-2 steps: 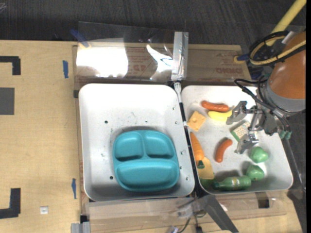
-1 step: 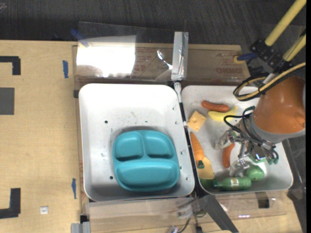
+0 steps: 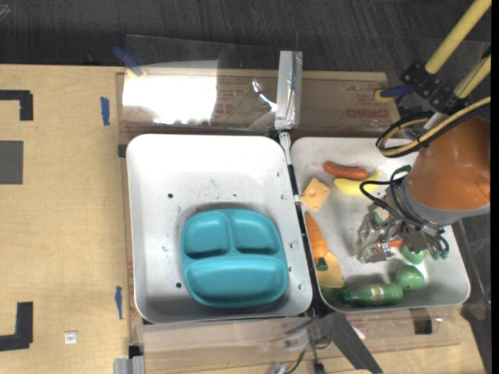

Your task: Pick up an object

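Note:
My gripper [image 3: 376,240] hangs low over the middle of the right bin [image 3: 460,287], below the orange wrist band. Toy food lies around it: a red sausage [image 3: 345,170] and a yellow banana [image 3: 355,185] at the back, a cheese wedge [image 3: 315,194] at the back left, and an orange carrot [image 3: 316,238] along the left wall. A yellow piece [image 3: 330,269] lies below the carrot. A green bottle-shaped toy [image 3: 373,293] lies at the front, with a green round piece [image 3: 411,276] to its right. A small orange-red bit shows right beside the fingers.
The left bin [image 3: 156,170] holds a teal divided tray [image 3: 232,255] in its front half. A clear plastic sheet and a taped divider post [image 3: 288,88] stand behind the bins. Yellow cables [image 3: 460,29] cross the upper right.

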Available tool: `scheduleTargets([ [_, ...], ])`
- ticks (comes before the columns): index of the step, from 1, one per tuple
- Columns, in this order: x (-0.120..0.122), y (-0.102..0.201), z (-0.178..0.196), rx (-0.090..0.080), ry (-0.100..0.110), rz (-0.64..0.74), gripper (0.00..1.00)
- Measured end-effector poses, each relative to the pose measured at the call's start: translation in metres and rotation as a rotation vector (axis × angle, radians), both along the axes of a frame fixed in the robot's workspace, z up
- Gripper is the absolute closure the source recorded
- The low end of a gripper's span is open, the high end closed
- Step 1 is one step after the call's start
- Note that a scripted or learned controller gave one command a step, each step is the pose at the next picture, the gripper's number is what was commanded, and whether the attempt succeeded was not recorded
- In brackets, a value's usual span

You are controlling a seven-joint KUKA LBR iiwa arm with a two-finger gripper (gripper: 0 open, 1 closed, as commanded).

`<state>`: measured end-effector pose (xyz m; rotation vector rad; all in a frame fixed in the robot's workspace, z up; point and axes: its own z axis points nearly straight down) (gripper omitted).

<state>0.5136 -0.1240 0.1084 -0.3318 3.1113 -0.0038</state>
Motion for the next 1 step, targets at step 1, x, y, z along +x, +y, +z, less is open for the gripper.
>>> scheduleTargets([
  [1,0.0315,0.035,0.1385,-0.002,0.0,0.308,1.0],
])
